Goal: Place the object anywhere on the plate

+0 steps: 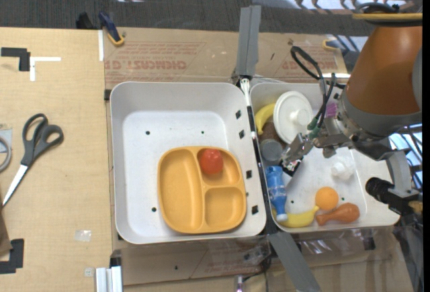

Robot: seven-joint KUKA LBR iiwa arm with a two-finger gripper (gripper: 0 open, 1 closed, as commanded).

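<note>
We see the robot's metal gripper (295, 152) over the right white bin (376, 217), near its left wall. We cannot tell how it is set, or if anything sits in it. A blue plastic bottle (275, 188) lies just below it by the left wall. A small orange ball (326, 198) rests near the bin's front edge. In the left white bin (134, 150) sits a yellow plastic plate with three parts (178, 197). A small red tomato (211, 161) sits in the plate's back right part.
</note>
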